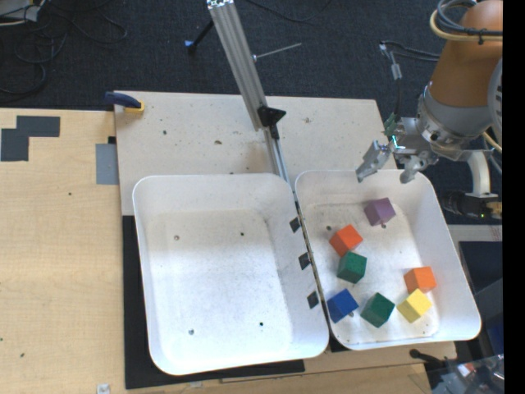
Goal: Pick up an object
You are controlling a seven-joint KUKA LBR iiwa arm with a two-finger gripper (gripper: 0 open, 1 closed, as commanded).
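Spread apart and holding nothing, the jaws of my two-finger gripper (391, 164) hang over the far edge of the right-hand shallow white bin (456, 257). Nearest below them I see a purple wooden cube (379, 212), apart from the fingers. Further in lie an orange cube (345, 239), two green cubes (352, 267), and along the near edge blue (342, 304), yellow (414, 306) and another orange (420, 279).

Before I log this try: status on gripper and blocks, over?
Gripper open, holding nothing, above right bin's far edge. Purple block nearest, just below it. Seven blocks loose in the bin. Nothing in the way.
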